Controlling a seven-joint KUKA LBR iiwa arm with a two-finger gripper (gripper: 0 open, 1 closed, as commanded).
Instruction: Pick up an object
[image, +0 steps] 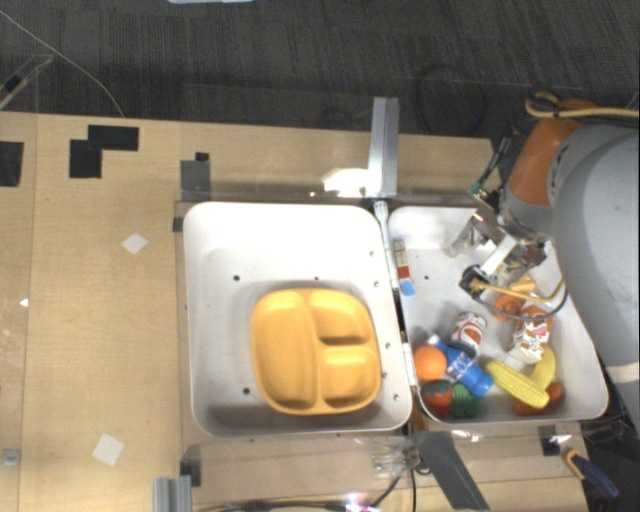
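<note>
My gripper (508, 268) hangs low over the back right of the right bin (430, 240), the grey arm with its orange band coming in from the right. An orange item (514, 305) lies just below the gripper, partly hidden by it. In front lie a red-and-white can (468, 329), a white-and-red carton (528, 340), an orange ball (431, 362), a blue object (470, 370), a yellow corn cob (517, 384), a banana (546, 364) and red (437, 397) and green (463, 403) pieces. The gripper touches none of these that I can see.
The left bin (215, 250) holds a yellow divided plate (315, 349) at its front middle. A metal divider post (384, 145) stands between the bins at the back. The right bin's objects crowd its front half; its back left floor is bare.
</note>
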